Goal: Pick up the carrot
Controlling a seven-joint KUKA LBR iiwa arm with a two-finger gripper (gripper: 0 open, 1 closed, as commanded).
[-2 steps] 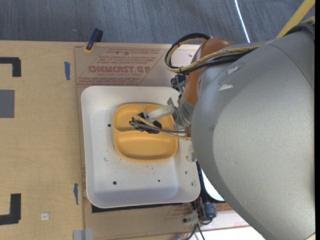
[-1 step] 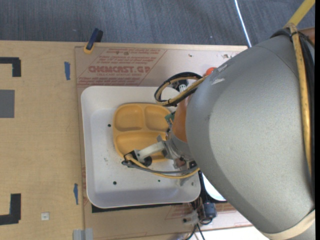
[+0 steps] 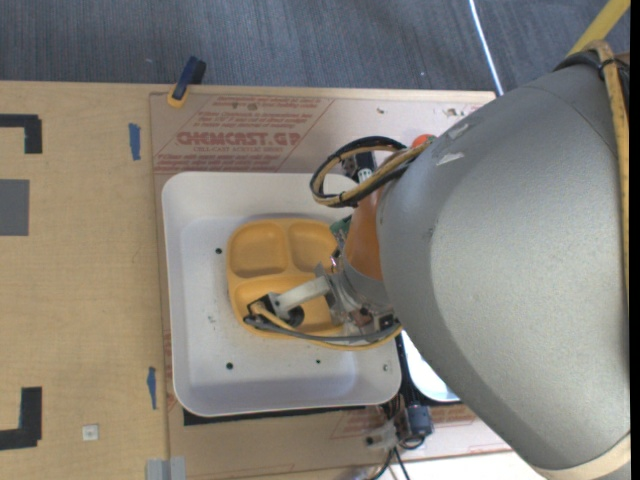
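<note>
A yellow divided plate (image 3: 265, 248) lies in the left white bin (image 3: 200, 298). My gripper (image 3: 347, 310) hangs low over the plate's right side, under the orange wrist band, with the big grey arm covering it from the right. A small orange-red bit (image 3: 421, 141) peeks out at the arm's upper edge; I cannot tell whether it is the carrot. The plate's visible compartments hold nothing orange.
The arm hides most of the right bin; a sliver of it (image 3: 425, 378) shows below the arm. A cardboard sheet (image 3: 240, 133) lies behind the bins, with a blue-and-yellow clip (image 3: 186, 78) at its far left corner.
</note>
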